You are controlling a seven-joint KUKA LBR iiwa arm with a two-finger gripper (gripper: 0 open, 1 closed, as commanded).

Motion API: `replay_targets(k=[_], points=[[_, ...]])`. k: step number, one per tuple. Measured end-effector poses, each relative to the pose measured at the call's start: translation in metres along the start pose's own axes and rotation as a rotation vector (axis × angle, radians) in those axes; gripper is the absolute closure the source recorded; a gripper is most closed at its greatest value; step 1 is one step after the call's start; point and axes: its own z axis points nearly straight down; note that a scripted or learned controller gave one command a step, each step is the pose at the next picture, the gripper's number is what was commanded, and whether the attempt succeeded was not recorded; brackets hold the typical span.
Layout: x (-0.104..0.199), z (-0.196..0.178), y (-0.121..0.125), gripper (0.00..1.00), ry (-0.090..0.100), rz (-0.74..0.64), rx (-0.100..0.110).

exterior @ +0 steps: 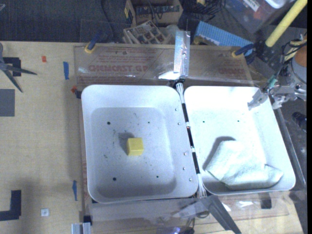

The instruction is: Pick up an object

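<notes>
A small yellow cube lies near the middle of the left bin. A crumpled white cloth rests in the front part of the right bin. My gripper hangs over the far right corner of the right bin, well apart from both the cloth and the cube. Nothing shows in its grasp. The arm behind it runs off the right edge of the view.
The two bins meet at a ridge in the middle. A clear plastic panel stands behind them, with boxes and cables beyond. The wooden bench stretches out to the left.
</notes>
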Motion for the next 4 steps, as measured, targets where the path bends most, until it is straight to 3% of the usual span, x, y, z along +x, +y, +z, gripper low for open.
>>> replay_targets(k=[1, 2, 3, 4], points=[[0.043, 0.094, 0.050, 0.00, 0.001, 0.187, 0.002], [0.045, 0.085, 0.051, 1.00, -0.001, 0.181, 0.001], [0.021, -0.002, 0.044, 1.00, 0.001, 0.603, 0.003], [0.044, 0.008, 0.050, 1.00, 0.000, 0.993, 0.005]])
